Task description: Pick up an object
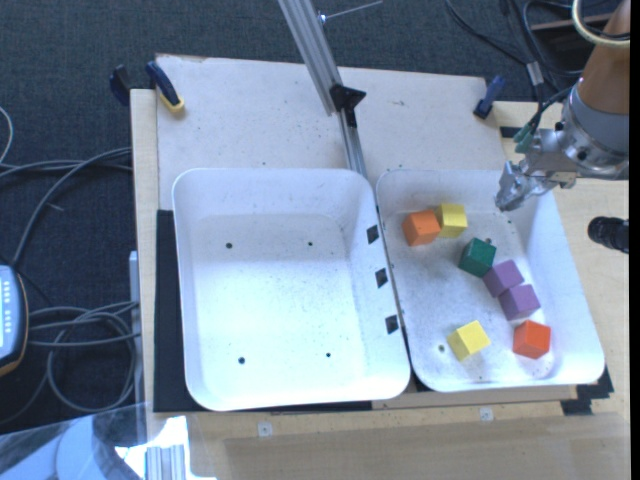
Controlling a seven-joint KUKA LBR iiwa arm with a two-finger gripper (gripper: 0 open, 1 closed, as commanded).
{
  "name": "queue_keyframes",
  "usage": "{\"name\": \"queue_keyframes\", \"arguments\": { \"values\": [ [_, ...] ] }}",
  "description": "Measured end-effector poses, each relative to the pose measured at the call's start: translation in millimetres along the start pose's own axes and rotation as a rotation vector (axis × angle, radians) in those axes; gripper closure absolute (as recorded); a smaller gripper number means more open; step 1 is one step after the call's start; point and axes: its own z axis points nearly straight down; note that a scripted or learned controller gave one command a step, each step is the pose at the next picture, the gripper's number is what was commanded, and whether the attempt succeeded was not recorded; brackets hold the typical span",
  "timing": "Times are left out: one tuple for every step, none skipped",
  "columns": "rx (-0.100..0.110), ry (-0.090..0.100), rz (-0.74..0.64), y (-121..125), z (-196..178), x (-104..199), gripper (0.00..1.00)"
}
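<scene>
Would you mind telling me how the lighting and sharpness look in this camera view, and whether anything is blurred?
In the camera view, light is even and soft; the blocks in the right bin, such as the green block, cast only faint shadows. The left bin shows no harsh glare. The hand looks slightly soft, and the bottom left corner is hazy.

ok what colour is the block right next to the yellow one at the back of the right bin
Orange block, touching the yellow one; camera view.
</scene>
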Motion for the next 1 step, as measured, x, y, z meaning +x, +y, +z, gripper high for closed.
{"name": "queue_keyframes", "arguments": {
  "values": [
    [0.006,0.004,-0.005,-17.8,1.0,58.2,1.0]
  ]
}}
